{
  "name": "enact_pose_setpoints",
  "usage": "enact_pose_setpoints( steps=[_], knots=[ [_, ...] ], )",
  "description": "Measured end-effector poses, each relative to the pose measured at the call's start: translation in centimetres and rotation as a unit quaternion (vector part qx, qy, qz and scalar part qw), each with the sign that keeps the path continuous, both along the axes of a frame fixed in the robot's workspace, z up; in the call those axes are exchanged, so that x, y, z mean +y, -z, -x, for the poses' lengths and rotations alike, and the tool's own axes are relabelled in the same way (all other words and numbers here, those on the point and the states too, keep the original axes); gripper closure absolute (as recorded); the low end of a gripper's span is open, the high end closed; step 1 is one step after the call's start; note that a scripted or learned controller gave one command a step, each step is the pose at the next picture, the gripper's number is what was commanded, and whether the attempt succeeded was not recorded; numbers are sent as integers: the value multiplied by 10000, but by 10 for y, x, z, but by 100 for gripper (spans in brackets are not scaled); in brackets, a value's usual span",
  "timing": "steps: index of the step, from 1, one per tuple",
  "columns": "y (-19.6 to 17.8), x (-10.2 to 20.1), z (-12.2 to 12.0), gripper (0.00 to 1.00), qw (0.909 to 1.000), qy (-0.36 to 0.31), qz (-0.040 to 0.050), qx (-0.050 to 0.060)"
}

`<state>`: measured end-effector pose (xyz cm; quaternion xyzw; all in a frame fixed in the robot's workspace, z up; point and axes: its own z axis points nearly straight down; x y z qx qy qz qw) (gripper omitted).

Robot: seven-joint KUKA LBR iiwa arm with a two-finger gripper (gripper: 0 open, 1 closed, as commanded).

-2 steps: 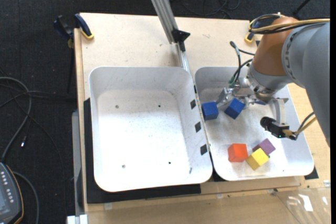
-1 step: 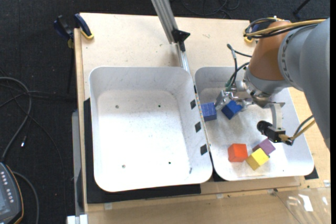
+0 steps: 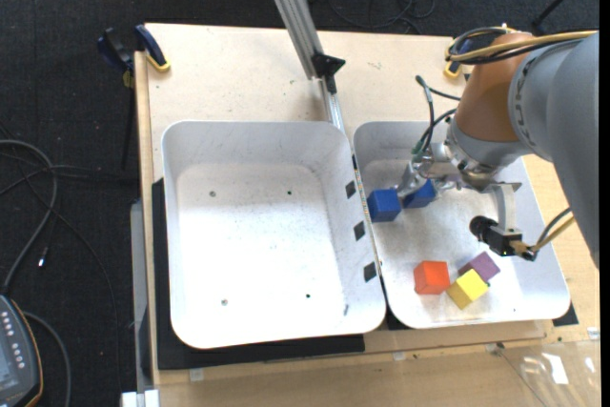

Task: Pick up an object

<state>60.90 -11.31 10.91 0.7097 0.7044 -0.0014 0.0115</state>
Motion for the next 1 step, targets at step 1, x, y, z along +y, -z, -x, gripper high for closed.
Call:
enact_pose_setpoints(
  steps=[1],
  knots=[
    [9,-15,17,100,10000,-33,-86,11]
  ],
)
